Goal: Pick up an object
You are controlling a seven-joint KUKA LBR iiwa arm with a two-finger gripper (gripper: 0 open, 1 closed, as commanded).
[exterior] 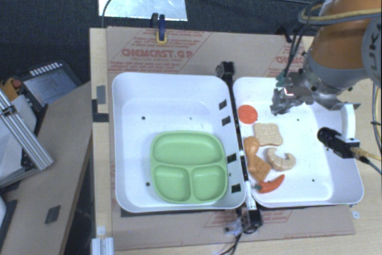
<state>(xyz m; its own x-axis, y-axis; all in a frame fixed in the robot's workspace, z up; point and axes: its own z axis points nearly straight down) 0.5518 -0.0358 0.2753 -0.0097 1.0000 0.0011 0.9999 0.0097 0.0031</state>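
Observation:
In the right bin (316, 179) lie several food pieces along its left side: a round red-orange slice (248, 113), a tan bread slice (268, 134), an orange chunk (256, 165), a pale shrimp (280, 159) and a red pepper piece (272, 184). My gripper (280, 103) hangs over the upper part of the right bin, just right of the red-orange slice and above the bread. Nothing shows between its fingers.
The left bin (131, 104) holds a green divided plate (188, 166). A black divider strip (233, 122) runs between the bins. A black part with a cable (336, 141) sticks out over the right bin's right side. Cardboard (179, 51) lies under both bins.

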